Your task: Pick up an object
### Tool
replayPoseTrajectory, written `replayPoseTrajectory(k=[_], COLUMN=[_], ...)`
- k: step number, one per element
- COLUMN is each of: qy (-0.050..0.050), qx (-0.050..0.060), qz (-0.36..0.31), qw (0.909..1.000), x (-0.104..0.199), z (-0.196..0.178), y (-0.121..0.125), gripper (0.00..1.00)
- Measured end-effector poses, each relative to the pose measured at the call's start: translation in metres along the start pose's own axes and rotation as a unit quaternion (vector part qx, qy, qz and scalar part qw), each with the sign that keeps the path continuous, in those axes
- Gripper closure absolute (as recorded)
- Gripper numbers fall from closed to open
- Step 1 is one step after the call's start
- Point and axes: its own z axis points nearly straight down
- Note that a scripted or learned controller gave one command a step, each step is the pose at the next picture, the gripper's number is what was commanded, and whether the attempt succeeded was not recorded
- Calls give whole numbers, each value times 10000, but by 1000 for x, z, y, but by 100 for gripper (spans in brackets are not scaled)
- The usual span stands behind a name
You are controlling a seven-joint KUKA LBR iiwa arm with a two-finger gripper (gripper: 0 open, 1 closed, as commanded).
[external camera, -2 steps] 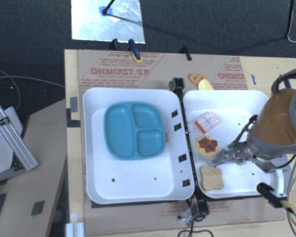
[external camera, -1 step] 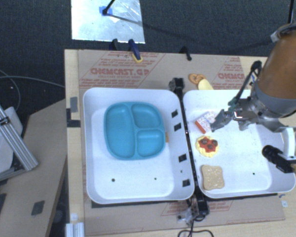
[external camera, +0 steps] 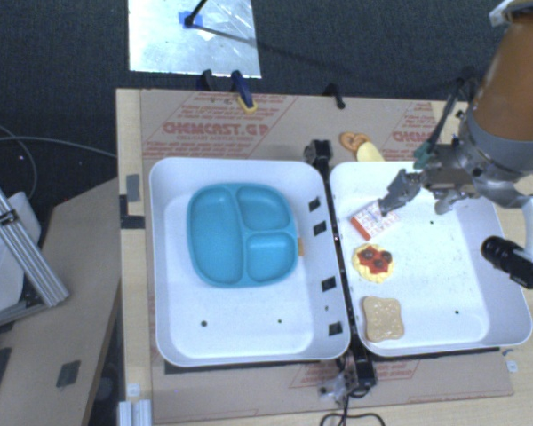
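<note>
Packaging in red and white (external camera: 373,221), lying in the right bin (external camera: 480,327) near its left wall above a small pizza (external camera: 374,262) and a toast slice (external camera: 383,318), is judged to be approached, the gripper (external camera: 398,195) being poised just beside its upper-right edge; whether anything is clasped cannot be told, and a short descent is called for.

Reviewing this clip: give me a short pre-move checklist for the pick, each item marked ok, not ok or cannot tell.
1. Targets present in the right bin: red-and-white packet, pizza toy, toast slice. Ok.
2. Pincer near a target: it hangs just above the packet. Ok.
3. Object between the pincer's tips: none seen. Not ok.
4. Targets apart from each other: ok.
5. Blue divided plate sits in the left bin, away from the arm. Ok.
6. Pincer touching packet: cannot tell.
</note>
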Motion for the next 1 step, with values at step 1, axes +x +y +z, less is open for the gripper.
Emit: replayPoseTrajectory(k=[1], qy=[0], qx=[15], qz=[9], qw=[10000], x=[18], z=[16], y=[-8], gripper=[0])
